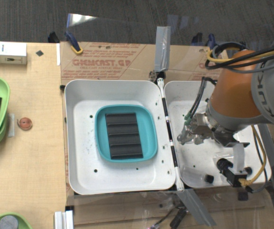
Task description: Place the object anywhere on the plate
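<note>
Camera view, looking down at a slant on two shallow white plastic bins sitting side by side. The grey arm with its orange band [234, 87] is reaching in from the right and hanging over the right-hand white bin [194, 173], low above its floor, probably because that is where objects are picked from. The metal two-finger gripper [188, 136] is pointing down near that bin's left wall; whether it is apart, together or clamped on anything cannot be told, as the wrist is covering it. No object is visibly being carried, and which object the task means is unclear from here.

To the gripper's left, across the wall where the bins are touching, the square teal plate with a dark ribbed insert [126, 133] is lying flat in the middle of the left-hand white bin [79, 175], well placed to receive a drop anywhere on its face.
</note>
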You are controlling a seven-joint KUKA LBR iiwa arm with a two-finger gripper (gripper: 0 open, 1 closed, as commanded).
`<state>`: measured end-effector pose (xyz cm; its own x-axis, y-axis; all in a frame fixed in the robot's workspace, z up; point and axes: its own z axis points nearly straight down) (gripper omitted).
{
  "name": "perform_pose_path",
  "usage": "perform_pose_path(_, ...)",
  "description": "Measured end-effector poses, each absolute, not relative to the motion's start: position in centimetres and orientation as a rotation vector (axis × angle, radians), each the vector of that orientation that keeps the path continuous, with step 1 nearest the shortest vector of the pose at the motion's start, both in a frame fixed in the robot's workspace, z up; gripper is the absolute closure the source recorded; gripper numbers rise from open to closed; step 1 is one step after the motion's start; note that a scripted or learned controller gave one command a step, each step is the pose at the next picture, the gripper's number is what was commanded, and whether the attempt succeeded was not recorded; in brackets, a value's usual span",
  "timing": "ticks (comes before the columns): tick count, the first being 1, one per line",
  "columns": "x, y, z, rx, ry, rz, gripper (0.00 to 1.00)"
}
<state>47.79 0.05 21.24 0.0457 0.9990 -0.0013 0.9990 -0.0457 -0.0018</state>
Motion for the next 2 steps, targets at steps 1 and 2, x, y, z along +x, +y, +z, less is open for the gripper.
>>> perform_pose_path(1, 47.8, 0.0, 21.2, -2.273, -2.169, 0.003, 0.00)
perform_pose_path(2, 47.8, -4.1, 25.2, -2.330, -2.108, 0.004, 0.00)
